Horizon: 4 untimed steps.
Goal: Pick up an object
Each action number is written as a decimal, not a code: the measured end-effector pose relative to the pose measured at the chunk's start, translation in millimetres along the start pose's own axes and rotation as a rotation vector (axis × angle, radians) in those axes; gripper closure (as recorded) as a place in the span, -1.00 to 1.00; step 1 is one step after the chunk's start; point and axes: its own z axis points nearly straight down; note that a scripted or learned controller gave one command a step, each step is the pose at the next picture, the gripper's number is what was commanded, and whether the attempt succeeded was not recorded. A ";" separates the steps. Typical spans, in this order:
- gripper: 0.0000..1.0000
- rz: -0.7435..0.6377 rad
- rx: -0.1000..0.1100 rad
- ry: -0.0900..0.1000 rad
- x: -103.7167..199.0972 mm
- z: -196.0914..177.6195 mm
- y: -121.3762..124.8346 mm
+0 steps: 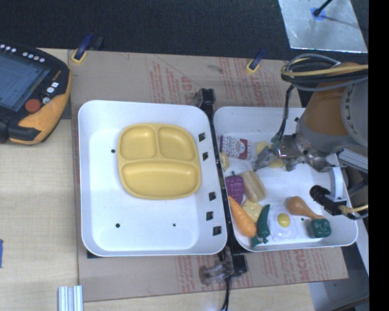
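The right bin (324, 241) holds several toy foods: a red and white packet (235, 146), a purple piece (234, 188), a tan roll (253, 185), an orange carrot (243, 218), a dark green vegetable (262, 222), a fried egg (283, 222), a brown drumstick (300, 207) and a green piece (319, 228). My gripper (272, 156) is low over the upper middle of this bin, just right of the packet and above the roll. Small yellow bits show around it; I cannot tell whether it grips any of them.
The left bin (97, 193) carries a yellow divided plate (160, 159). A teach pendant (23, 92) lies on the bench at the far left. The grey and orange arm (330, 118) with its cables covers the right bin's upper right corner.
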 end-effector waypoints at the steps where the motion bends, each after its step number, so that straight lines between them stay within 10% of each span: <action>1: -1.00 0.000 0.003 0.001 42.2 0.4 34.9; 2: -1.00 0.002 0.008 -0.001 45.2 0.4 74.7; 3: -1.00 0.008 -0.007 -0.004 5.3 -104.6 76.1; 4: -1.00 0.010 0.019 0.003 -10.7 -18.0 -16.9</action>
